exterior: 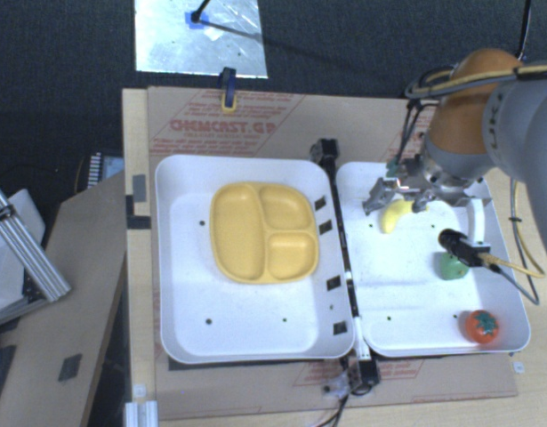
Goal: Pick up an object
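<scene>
The grey arm's two-finger gripper (399, 199) hangs over the far part of the right shallow white bin (406, 327), its fingers spread open astride a small yellow banana-shaped toy (392, 218) lying on the bin floor, not lifted. A yellow three-compartment plastic plate (262, 231) lies in the left white bin (184, 310)

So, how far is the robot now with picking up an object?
Done: the arm has reached into the right bin, and the gripper sits low, right at the yellow object. In hand: nothing visibly lifted; whether the fingers hold it cannot be told. Left: grasp and raise it. The green object and orange object lie untouched.
</scene>
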Robot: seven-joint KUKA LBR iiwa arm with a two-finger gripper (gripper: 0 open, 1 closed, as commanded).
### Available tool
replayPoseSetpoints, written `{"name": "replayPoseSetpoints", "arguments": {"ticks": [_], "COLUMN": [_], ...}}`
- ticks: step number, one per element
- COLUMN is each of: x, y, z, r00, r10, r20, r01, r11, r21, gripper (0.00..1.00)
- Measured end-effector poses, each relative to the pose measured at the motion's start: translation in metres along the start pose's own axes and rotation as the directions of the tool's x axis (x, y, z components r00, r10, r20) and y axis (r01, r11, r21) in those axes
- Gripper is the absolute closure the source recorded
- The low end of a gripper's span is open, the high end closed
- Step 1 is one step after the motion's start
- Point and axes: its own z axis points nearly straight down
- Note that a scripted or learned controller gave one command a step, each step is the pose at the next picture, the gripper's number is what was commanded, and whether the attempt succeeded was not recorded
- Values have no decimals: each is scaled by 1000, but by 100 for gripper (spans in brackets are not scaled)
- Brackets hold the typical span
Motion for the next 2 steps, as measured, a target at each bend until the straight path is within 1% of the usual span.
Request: {"name": "replayPoseSetpoints", "arguments": {"ticks": [1, 2], "x": [-9, -9], "y": [-2, -2], "z": [48, 65], "r00": [1000, 1000], "r10": [4, 4], "r20": [0, 1], "r01": [-4, -4], "r11": [1000, 1000], "r21": [0, -3], "gripper": [0, 0]}}
